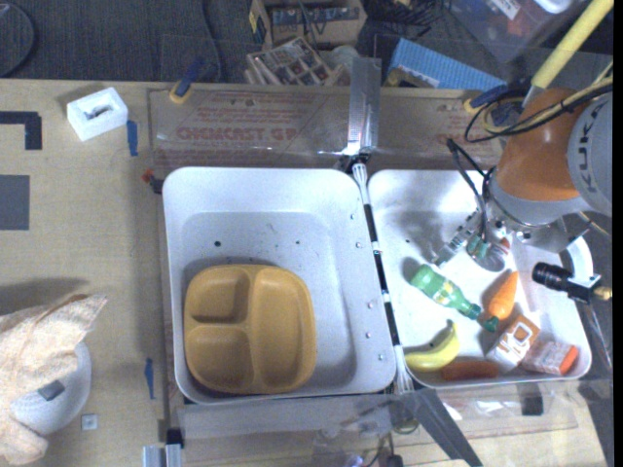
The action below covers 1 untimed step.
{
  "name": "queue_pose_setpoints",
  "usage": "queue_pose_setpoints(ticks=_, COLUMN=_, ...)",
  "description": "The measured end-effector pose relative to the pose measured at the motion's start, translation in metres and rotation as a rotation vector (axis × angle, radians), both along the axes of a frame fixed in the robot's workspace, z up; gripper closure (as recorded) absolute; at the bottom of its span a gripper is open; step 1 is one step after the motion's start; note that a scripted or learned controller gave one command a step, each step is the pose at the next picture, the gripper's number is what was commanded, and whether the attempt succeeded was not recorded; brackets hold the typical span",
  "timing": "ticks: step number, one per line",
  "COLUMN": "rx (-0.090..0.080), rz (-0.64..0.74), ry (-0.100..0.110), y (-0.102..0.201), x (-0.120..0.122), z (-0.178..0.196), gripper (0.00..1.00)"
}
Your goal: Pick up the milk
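- The gripper [474, 244] hangs over the right bin [409, 197]; whether it is released or clenched cannot be told.
- The milk [517, 341] lies near that bin's front right corner, beside the carrot [502, 295].
- A bottle [443, 291] lies mid-bin.

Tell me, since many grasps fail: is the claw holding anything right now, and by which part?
Nothing shows between the claw's fingers. The claw hangs above the right bin, apart from the milk carton at the bin's near end.
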State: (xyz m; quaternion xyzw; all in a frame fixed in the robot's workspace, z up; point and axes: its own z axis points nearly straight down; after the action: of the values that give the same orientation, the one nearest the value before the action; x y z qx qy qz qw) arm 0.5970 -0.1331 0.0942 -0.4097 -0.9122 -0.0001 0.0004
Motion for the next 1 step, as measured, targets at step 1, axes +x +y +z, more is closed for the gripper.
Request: queue_pose_setpoints(ticks=1, rx=0.000, rz=-0.165, ry=0.003, y=-0.0459, x=-0.0732, z=0.0739, gripper=1.00)
